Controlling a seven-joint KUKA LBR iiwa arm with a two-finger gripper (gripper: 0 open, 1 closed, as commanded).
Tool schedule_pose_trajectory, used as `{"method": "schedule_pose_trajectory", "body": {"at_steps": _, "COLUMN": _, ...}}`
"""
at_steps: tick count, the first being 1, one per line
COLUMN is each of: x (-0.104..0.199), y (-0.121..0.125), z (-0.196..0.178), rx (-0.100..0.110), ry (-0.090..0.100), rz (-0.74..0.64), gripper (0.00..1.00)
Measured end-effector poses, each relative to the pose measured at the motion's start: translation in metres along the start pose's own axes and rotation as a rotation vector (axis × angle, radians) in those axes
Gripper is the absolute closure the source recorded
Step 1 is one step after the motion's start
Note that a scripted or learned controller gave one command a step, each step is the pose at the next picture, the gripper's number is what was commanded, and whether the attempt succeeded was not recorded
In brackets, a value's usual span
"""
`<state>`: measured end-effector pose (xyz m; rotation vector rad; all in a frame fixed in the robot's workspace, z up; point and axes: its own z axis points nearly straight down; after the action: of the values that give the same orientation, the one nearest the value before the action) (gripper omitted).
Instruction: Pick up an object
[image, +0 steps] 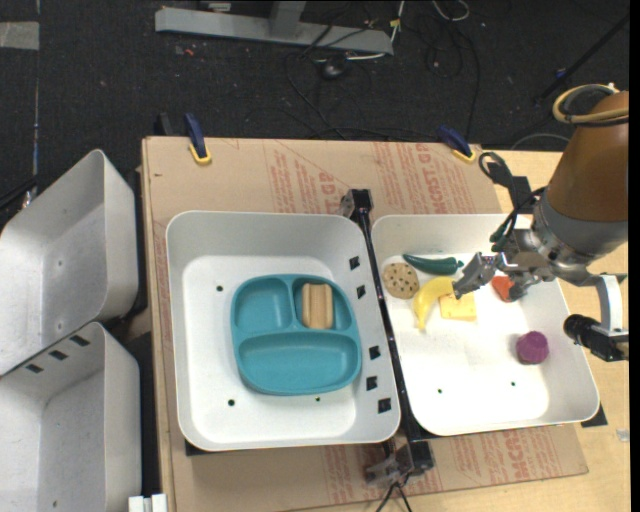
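My gripper (482, 274) hangs over the upper middle of the right bin (500, 400), just above and to the right of a yellow cheese wedge (459, 308) and a banana (430, 298). A red-orange object (505, 288) lies partly hidden under the wrist. Also in this bin are a green pepper (432, 263), a speckled cookie (401, 279) and a purple piece (533, 346). I see nothing lifted off the bin floor.
The left bin (200, 400) holds a teal divided tray (295, 340) with a tan bun (317, 304) in its upper right compartment. A black divider (378, 320) runs between the bins. Spare white bins (60, 260) stand at the far left.
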<state>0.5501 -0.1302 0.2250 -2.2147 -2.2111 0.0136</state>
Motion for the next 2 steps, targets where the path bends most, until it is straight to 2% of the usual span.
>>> {"method": "schedule_pose_trajectory", "body": {"at_steps": 1, "x": 0.0, "y": 0.003, "z": -0.008, "rx": -0.014, "ry": -0.002, "rz": -0.003, "gripper": 0.0}}
{"method": "schedule_pose_trajectory", "body": {"at_steps": 2, "x": -0.003, "y": -0.004, "z": 0.039, "rx": -0.01, "ry": -0.002, "rz": 0.0, "gripper": 0.0}}
